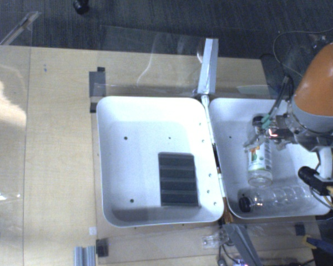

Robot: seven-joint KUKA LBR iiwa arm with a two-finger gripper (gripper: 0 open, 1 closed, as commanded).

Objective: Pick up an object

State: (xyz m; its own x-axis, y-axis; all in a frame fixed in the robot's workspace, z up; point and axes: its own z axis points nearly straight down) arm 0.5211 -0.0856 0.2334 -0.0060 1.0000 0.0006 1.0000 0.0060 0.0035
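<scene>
The end effector (265, 139) hangs over the right bin (228, 115), directly above a small upright bottle with a green label (258, 165); whether it is released or clenched on the bottle, I cannot tell. A clear plastic bottle with a dark cap (272, 197) lies on its side along that bin's near wall. The left bin (116, 148) holds a black ribbed block (178, 178). Both bins sit on the wooden surface (44, 148).

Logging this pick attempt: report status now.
Gripper low in right bin, over upright small bottle. Grasp unconfirmed. Clear bottle lying beside it. Black ribbed block in left bin.
</scene>
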